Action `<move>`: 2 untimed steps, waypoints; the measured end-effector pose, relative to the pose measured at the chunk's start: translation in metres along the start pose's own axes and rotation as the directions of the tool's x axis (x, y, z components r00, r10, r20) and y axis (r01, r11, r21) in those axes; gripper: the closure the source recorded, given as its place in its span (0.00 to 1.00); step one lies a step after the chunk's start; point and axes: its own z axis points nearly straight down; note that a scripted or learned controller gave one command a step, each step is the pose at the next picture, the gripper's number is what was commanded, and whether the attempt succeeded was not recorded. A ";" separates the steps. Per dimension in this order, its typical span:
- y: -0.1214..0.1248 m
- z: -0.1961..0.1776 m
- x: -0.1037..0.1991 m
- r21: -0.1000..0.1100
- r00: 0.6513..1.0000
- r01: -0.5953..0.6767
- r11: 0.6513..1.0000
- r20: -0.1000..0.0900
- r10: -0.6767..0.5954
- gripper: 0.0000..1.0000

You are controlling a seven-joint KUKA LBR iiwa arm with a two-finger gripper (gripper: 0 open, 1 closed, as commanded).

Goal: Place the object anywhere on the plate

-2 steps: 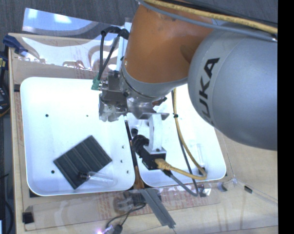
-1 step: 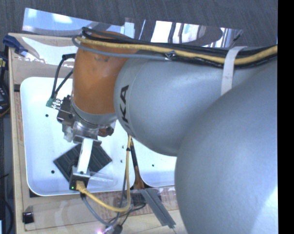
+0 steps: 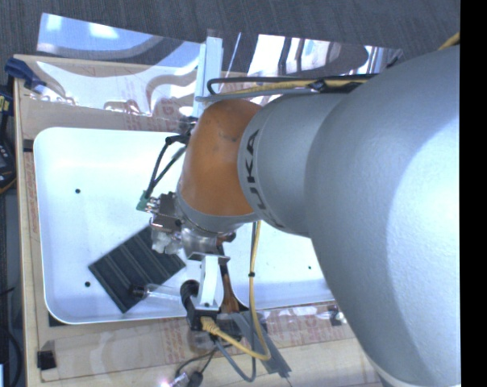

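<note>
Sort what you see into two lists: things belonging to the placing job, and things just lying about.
Job: two-finger gripper on the grey arm; black ribbed rectangular slab, possibly the plate; shallow white bin.
Lying about: blue item at bench corner; small black block.

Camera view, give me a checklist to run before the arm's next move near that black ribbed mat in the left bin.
1. The black ribbed mat lies flat in the left bin: ok.
2. The gripper sits over the mat's right corner: ok.
3. Object in the gripper: cannot tell; the arm hides it.
4. Mat is the target plate: cannot tell.
</note>
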 end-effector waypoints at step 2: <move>0.033 -0.050 0.025 -0.004 0.998 0.061 0.998 -0.003 -0.061 1.00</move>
